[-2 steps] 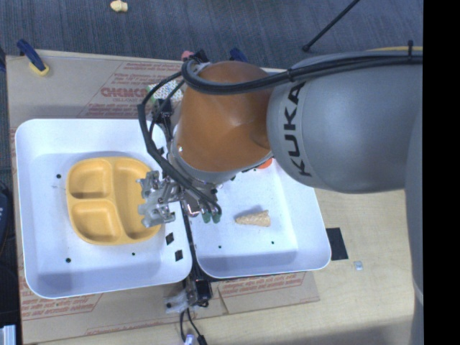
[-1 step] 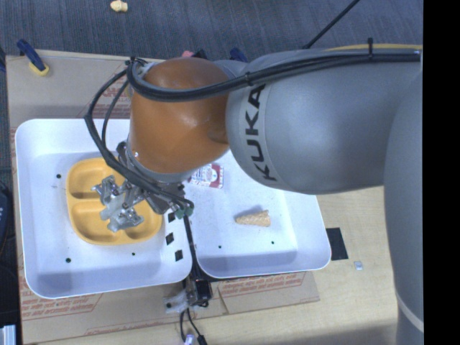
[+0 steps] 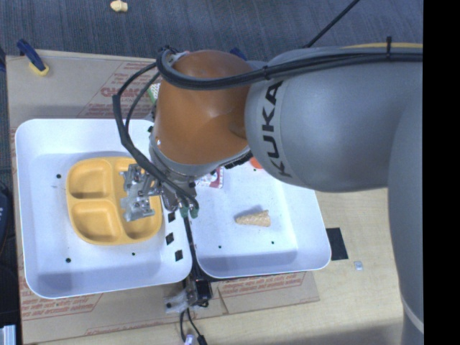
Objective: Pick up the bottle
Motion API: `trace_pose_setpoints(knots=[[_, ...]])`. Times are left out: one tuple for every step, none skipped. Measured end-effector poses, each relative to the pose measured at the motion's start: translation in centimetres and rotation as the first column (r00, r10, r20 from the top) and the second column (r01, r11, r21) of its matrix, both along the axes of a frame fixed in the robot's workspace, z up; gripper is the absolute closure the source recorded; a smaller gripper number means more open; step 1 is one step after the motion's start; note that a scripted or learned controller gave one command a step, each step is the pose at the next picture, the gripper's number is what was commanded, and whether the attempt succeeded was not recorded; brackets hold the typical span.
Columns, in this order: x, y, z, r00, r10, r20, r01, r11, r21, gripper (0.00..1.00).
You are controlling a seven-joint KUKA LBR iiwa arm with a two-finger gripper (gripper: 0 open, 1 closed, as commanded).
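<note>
At the near edge the desk (image 3: 359,293) carries the left bin (image 3: 43,279) and the right bin (image 3: 302,254), whose rims touch in the middle. A tan cone (image 3: 253,218) lies on its side in the right bin, tip pointing left, with bare white floor all round it. A yellow divided tray (image 3: 90,185) sits in the left bin, clear of the walls. The pincer (image 3: 140,196) hangs over the tray's right edge; whether it is wide or narrow cannot be told. The arm (image 3: 330,121) reaches in from the right, its orange band (image 3: 201,113) covering the bins' far middle. Where the bottle lies, and how its long axis runs, cannot be told. A red-and-white scrap (image 3: 215,181) peeks from under the band. A blue clamp (image 3: 32,57) sits at the far left corner.
</note>
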State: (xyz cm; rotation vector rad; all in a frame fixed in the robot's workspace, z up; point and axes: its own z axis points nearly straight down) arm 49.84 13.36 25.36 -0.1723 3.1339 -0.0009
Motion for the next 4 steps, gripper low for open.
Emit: trace_pose_setpoints(knots=[[-1.5, 0.3, -1.9, 0.907, 0.42, -0.004, -0.42, 0.907, 0.0, 1.0], [-1.3, -5.1, -3.0, 0.824, 0.566, -0.005, -0.566, 0.824, 0.0, 1.0], [-1.0, -0.9, -4.1, 0.822, 0.57, -0.004, -0.57, 0.822, 0.0, 1.0], [-1.6, 3.0, -5.2, 0.684, 0.729, -0.006, -0.729, 0.684, 0.001, 1.0]])
